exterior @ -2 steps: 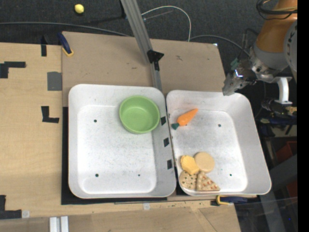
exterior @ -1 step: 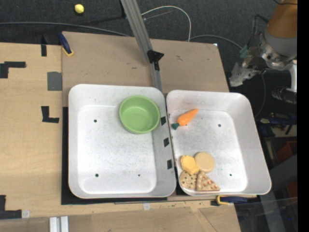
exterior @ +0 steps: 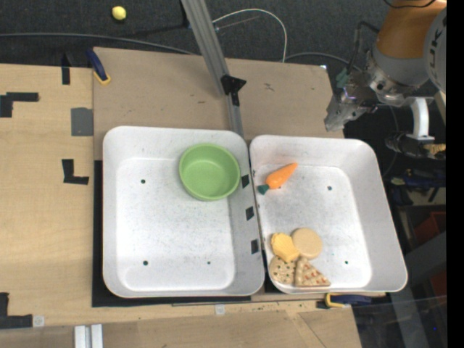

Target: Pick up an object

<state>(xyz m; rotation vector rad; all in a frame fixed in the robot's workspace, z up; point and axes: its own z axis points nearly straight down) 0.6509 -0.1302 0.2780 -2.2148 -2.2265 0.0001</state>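
Hovering at right bin's (exterior: 377, 216) 1 o'clock corner: end effector (exterior: 338, 116), grip state unclear; carrot (exterior: 280, 175) lying inside bin, 11 o'clock.

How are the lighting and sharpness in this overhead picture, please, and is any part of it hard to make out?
In the camera view, lighting is even and soft: the green bowl and carrot are sharp, with faint shadows; the white bins show no harsh glare; the gripper, against dark background above the right bin, is too murky to read its fingers.
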